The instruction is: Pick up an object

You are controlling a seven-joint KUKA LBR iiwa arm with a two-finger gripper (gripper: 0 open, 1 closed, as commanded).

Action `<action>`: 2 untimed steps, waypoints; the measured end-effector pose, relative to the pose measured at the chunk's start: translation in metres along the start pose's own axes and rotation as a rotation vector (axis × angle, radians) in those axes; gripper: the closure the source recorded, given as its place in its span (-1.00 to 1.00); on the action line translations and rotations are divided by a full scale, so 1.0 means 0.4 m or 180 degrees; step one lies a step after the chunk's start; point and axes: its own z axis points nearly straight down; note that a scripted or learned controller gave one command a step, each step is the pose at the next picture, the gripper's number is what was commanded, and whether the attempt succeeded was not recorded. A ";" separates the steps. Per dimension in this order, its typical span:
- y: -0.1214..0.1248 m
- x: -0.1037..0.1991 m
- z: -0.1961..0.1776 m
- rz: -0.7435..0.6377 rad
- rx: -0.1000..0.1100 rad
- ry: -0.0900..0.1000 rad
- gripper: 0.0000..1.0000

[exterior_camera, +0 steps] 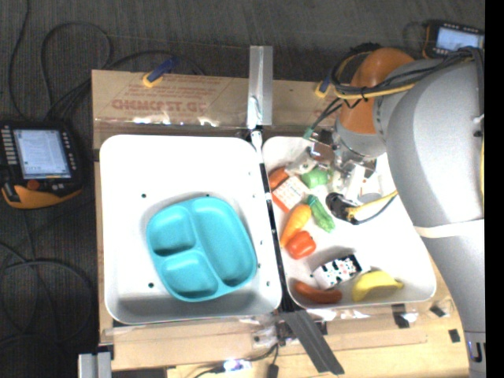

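My gripper (340,176) hangs low over the back of the right bin (409,235), right beside a light green toy (314,177). The wrist blocks what lies directly beneath it. Just in front lie a dark green vegetable (321,214), an orange carrot (294,220) and a red-orange pepper (301,245). A white and red box (287,192) and a red piece (276,179) sit against the bin's left wall. Near the front edge are a black and white box (337,268), a yellow banana (375,285) and a red sausage (317,293).
The left bin (134,164) holds a blue divided plate (201,246). A raised divider (264,203) separates the two bins. The grey arm (441,148) covers the right bin's far right side. A tablet pendant (39,164) lies on the floor at left.
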 end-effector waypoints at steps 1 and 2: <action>0.005 0.005 -0.033 0.0001 -0.0023 0.0006 1.00; -0.067 0.036 -0.252 -0.0627 -0.0002 -0.0014 1.00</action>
